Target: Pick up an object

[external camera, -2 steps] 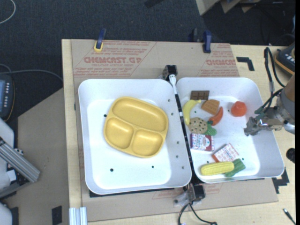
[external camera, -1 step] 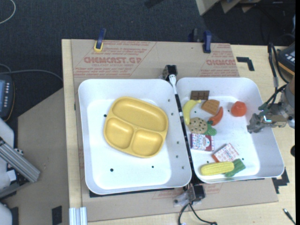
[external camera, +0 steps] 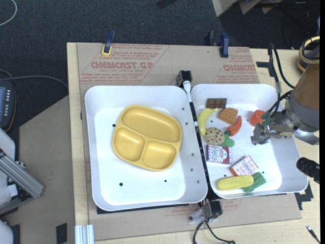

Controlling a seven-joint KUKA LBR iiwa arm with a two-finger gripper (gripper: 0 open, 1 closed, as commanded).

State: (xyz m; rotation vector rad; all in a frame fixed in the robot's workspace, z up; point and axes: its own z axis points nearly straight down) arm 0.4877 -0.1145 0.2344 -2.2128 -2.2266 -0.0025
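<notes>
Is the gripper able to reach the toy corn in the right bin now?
Probably yes. The toy corn lies uncovered near the bin's front edge, and the gripper hovers above the same bin with bare floor between them.

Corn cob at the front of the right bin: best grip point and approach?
Take the yellow toy corn cob across its middle, coming straight down from above. It lies flat and long, roughly left to right, so the fingers should close across its narrow width. Its green husk end sits near the white right bin's front wall, so stay toward the yellow part.

Yellow divided plate [external camera: 147, 137] in left bin [external camera: 96, 136]; toy food in right bin [external camera: 284, 179].
</notes>
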